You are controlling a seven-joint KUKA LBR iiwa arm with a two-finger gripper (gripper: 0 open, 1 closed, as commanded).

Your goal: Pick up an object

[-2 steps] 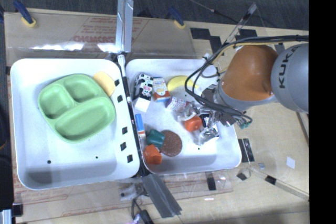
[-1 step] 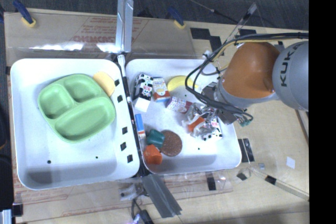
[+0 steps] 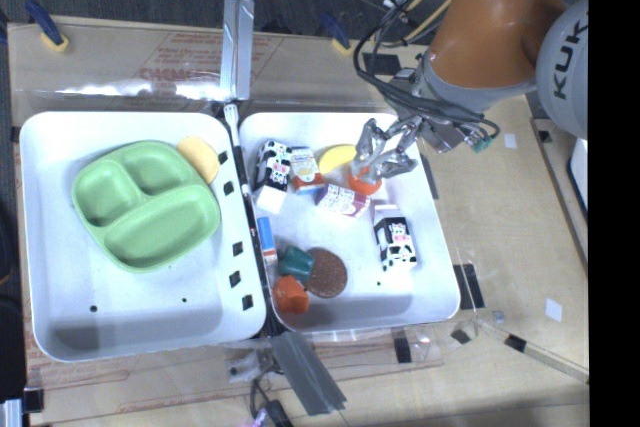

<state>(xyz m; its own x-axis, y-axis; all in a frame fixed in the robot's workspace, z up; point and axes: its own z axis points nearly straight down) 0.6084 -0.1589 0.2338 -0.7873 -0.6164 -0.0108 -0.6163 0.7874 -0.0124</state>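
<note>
Orange object [image 3: 364, 183] sits near the upper right of the right bin [image 3: 440, 265], and the gripper [image 3: 378, 155] is right down over it, fingers spread to either side with nothing clamped, which looks like a line-up for a grab rather than a hold. Crowding matters here: a small carton [image 3: 341, 200] and a yellow piece [image 3: 338, 157] lie just beside it. Letters "KU" show on the arm [image 3: 565, 65]; cow-print cartons [image 3: 396, 243] carry no readable text, and the green tray [image 3: 150, 205] fills the left bin [image 3: 50, 315].
</note>
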